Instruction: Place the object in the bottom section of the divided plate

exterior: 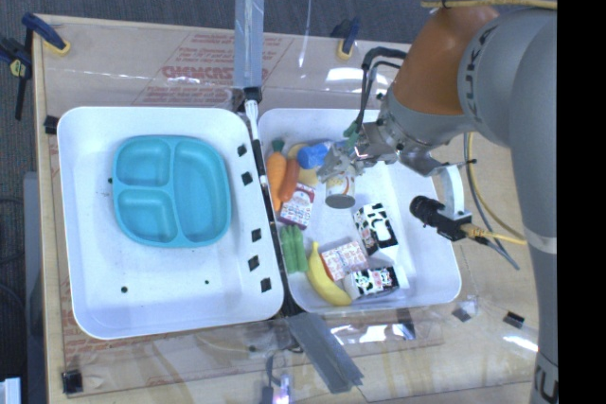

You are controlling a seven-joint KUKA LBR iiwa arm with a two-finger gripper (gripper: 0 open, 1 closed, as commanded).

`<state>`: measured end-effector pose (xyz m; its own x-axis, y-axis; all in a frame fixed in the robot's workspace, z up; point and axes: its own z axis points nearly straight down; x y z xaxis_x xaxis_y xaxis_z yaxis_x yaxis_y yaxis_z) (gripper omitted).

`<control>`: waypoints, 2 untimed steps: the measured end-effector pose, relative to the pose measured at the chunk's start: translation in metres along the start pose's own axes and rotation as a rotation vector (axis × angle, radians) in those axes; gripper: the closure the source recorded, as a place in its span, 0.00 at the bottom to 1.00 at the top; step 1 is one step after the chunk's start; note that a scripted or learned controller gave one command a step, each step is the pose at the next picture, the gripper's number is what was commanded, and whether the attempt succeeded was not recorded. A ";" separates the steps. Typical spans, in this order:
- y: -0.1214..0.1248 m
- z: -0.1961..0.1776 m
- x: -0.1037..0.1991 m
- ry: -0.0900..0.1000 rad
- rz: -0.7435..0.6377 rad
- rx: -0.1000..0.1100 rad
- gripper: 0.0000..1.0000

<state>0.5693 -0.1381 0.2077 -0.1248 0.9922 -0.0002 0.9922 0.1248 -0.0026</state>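
— What do you see at the gripper (343, 164)?

— From my screen, it hangs over the upper part of the right bin (431, 272), near the middle of the frame. I cannot tell if its fingers are open or closed; the metal parts blur together there. Just under it lies a small grey round object (339, 200), but whether they touch I cannot say.

— And the plate?

— One blue divided plate (172, 188) lies in the left bin (85, 298), at the left of the frame. It has three sections, and I see nothing in them.

— Count the things in the right bin, please.

— One carrot (276, 173) along the left wall, one blue object (313, 153) beside it, one green vegetable (293, 251) lower down, one banana (324, 282) near the bottom. Two black-and-white cartons (376, 226) stand right of centre, one above the other. Two small printed packets (297, 205), one under the carrot, one touching the banana.
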 end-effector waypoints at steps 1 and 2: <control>0.059 0.018 0.056 0.001 0.020 0.003 1.00; 0.052 0.017 0.122 0.002 -0.465 0.004 1.00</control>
<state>0.6058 -0.0107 0.1901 -0.5566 0.8308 0.0033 0.8308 0.5566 -0.0056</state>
